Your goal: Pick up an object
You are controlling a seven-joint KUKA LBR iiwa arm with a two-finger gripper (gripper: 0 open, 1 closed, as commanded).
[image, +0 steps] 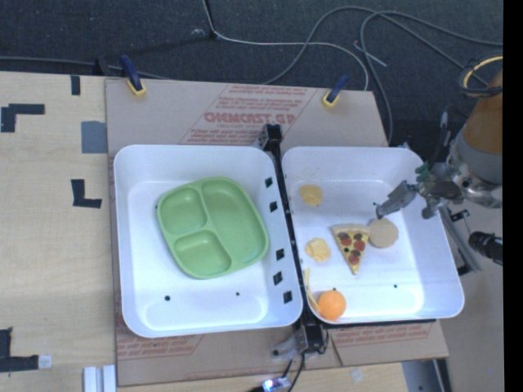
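A grey KUKA arm [482,149] is reaching in from three o'clock over the right-hand white bin [425,300], its gripper [404,204] hanging low near that bin's right wall. Two dark fingers are showing: one finger [395,200] is slanting down toward the bin floor, the other is sitting farther right by the rim, so the pair is standing spread apart with nothing between them.

Just below the leading fingertip, at about five o'clock from it, a round beige biscuit-like piece [382,234] is lying flat, its left edge touching a toy pizza slice [351,246] whose point is aiming toward six o'clock. At nine o'clock from the slice, a small pale yellow food piece [318,250] is resting close beside it. Another pale yellow piece [310,194] is lying at eleven o'clock from the slice, well apart. An orange ball [331,304] is sitting in the bin's six o'clock corner, against the divider.

The left-hand white bin [131,300] is holding a green three-compartment plate [212,227], tilted slightly. Both bins are resting on a cardboard sheet [245,113] pinned by two yellow-and-blue clamps [131,78] at twelve o'clock, with cables [327,31] trailing across the dark floor behind.
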